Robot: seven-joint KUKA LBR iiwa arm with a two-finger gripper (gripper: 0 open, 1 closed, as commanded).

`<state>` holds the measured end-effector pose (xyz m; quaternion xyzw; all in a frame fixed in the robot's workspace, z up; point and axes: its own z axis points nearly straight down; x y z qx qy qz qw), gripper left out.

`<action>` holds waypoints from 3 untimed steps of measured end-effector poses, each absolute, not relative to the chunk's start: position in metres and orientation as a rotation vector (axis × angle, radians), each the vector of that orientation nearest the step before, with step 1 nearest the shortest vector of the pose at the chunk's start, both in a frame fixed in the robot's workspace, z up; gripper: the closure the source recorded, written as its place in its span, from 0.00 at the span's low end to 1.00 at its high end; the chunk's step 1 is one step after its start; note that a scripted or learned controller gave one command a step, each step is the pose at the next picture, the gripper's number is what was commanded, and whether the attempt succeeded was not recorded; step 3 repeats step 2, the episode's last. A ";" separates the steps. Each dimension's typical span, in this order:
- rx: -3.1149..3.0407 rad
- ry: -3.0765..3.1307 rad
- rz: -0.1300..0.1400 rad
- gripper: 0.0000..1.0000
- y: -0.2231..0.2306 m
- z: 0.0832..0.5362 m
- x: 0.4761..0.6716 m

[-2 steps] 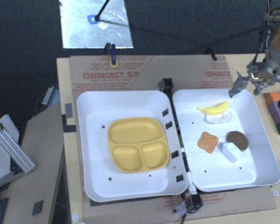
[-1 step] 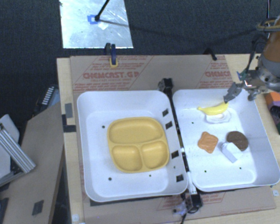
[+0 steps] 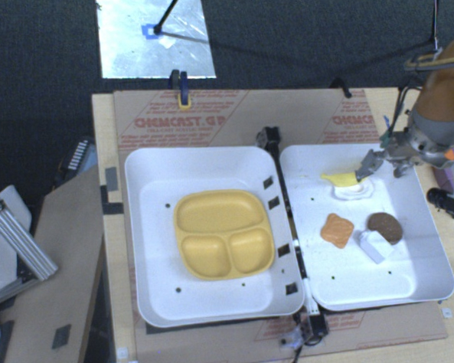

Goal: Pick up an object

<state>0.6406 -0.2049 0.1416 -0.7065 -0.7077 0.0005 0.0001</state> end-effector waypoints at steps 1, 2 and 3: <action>-2.217 -2.225 0.002 0.00 -0.204 0.090 0.641; -2.221 -2.233 -0.006 1.00 -0.205 0.106 0.643; -2.221 -2.233 -0.006 1.00 -0.205 0.106 0.643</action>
